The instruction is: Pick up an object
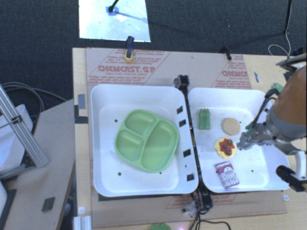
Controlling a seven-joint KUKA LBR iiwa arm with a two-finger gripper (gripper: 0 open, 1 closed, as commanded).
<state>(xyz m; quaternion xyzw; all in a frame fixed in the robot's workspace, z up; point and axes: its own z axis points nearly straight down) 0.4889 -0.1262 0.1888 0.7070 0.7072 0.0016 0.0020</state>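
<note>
You've got the grey two-finger gripper [243,143] low in the right shallow white bin [211,97], tips just beside the flat yellow toy pizza slice with red toppings [225,147]. Can't tell from this angle whether the claw is open or closed, and nothing visibly sits between the fingers, so don't count it as a grab. That slice looks like the nearest target. It's thin and flat, so prob. needs fingers straddling its edges and pressed right to the bin floor before closing. The round tan cookie-like disc [230,126] sits near, just above; keep clear of it. The green ridged block [204,119] and red-and-white packet [227,174] are alt. picks. The green sectioned plastic tray [147,140] lies in the left white bin [103,99].
</note>
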